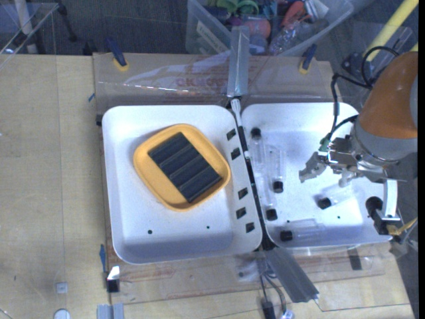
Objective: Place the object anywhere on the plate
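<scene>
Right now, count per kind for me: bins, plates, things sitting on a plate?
White bins: 2, the left bin and the right bin
Yellow plate: 1
Black ribbed block lying on the plate: 1
Total: 4

Glossy white plastic bins [133, 241], wooden bench [46, 178]
</scene>
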You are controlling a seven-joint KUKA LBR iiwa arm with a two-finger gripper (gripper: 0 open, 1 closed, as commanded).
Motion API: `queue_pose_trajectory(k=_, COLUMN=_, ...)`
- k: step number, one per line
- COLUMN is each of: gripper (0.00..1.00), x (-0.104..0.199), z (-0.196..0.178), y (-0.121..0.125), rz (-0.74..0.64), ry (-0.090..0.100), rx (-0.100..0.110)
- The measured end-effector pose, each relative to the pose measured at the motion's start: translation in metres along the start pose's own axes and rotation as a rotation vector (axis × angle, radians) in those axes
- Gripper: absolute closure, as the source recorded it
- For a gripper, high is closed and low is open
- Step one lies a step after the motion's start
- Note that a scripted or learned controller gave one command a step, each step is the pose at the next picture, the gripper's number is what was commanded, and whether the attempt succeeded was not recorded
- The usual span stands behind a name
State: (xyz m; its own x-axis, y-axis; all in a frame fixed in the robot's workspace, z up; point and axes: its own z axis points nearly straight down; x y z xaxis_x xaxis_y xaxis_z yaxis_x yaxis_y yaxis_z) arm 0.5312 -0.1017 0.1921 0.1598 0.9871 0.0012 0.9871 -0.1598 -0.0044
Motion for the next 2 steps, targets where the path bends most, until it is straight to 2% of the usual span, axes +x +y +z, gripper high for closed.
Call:
queue_pose_trajectory(k=1, gripper=0.0, x=0.028, z=-0.013, y=-0.048, rz=-0.05, ry=0.0, rx=0.0)
queue_pose_trajectory(k=2, gripper=0.0, x=0.01, z=-0.012, y=-0.04, rz=-0.028, ry=-0.001, rx=-0.004)
